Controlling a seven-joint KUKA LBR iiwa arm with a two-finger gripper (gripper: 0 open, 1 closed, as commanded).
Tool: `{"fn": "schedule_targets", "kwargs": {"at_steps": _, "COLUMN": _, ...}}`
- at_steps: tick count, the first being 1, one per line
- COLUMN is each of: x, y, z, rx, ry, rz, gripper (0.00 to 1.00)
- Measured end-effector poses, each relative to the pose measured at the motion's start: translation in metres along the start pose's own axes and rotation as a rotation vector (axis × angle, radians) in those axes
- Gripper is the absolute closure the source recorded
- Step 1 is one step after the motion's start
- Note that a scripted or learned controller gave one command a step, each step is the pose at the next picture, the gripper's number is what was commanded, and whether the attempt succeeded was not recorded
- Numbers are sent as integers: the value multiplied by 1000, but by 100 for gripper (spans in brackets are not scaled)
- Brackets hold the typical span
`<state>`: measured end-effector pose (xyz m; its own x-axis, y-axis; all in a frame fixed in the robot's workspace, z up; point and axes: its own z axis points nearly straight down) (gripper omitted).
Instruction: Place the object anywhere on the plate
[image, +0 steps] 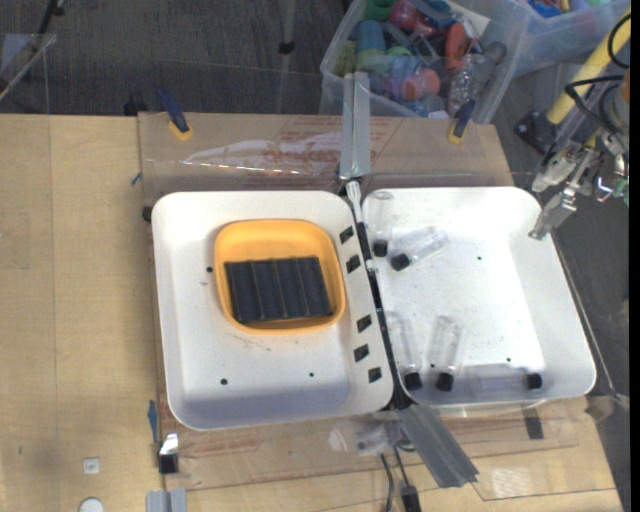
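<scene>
The gripper (548, 212) is parked way over at the right edge of the camera view, thin metal fingers angling down and left, nothing between them, with the rest of the arm mostly cut off.

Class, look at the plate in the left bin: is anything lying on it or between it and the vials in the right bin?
A dark ridged block covers most of the plate. The divider between the bins stands between the plate and the vials.
</scene>
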<state>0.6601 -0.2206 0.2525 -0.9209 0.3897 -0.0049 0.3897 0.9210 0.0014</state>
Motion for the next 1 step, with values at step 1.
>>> {"fn": "schedule_targets", "kwargs": {"at_steps": 1, "x": 0, "y": 0, "z": 0, "rx": 0, "ry": 0, "rz": -113, "gripper": 0}}
